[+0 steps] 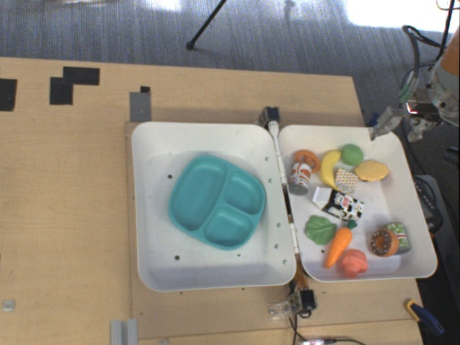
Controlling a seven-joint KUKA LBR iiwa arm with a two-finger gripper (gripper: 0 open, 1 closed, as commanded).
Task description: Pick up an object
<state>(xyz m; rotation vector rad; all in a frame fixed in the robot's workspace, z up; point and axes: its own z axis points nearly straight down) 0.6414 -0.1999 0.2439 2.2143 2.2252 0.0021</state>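
Toys crowd the right bin (415, 192), carrot (338, 246) touching green leaf (320, 229).

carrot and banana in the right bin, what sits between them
In the camera view, the black-and-white patterned box lies between the banana and the carrot, with the checkered packet just above the box toward the banana.

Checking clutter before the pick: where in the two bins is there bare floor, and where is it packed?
The left bin has bare floor all around the teal tray, widest at its near-left corner. The right bin is crowded: banana, can and carrot fill its middle, leaving bare strips along its right wall.
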